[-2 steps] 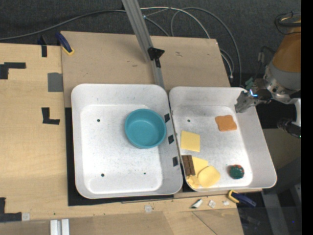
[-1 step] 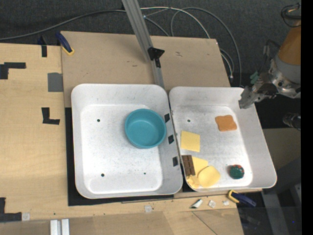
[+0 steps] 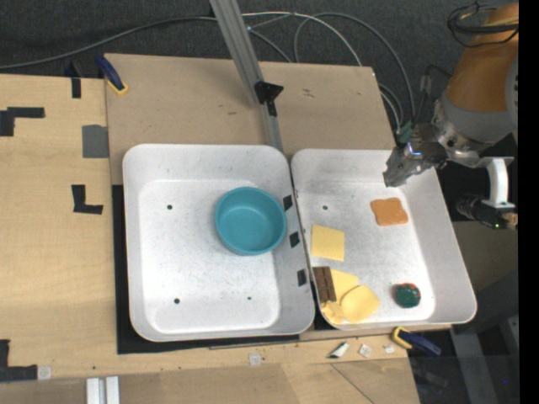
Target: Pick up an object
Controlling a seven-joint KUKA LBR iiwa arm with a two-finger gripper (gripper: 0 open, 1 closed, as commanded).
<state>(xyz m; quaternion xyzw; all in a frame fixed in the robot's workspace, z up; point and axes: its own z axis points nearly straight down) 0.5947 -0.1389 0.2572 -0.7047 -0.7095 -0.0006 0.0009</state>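
The grey KUKA arm with the orange band [image 3: 484, 74] runs off the frame at 3 o'clock, so most of it is cut off. Its dark two-finger gripper [image 3: 397, 173] is too small and murky to read how the jaws stand. At 5 o'clock, the small dark green round object [image 3: 408, 295] is too tiny to identify. The brown bar [image 3: 324, 284] partly covers the pale yellow pieces [image 3: 352, 301].

A robotics lab: plywood bench [image 3: 210, 99], loose cables [image 3: 337, 32], white bins [image 3: 152, 225], metal pole [image 3: 240, 40].
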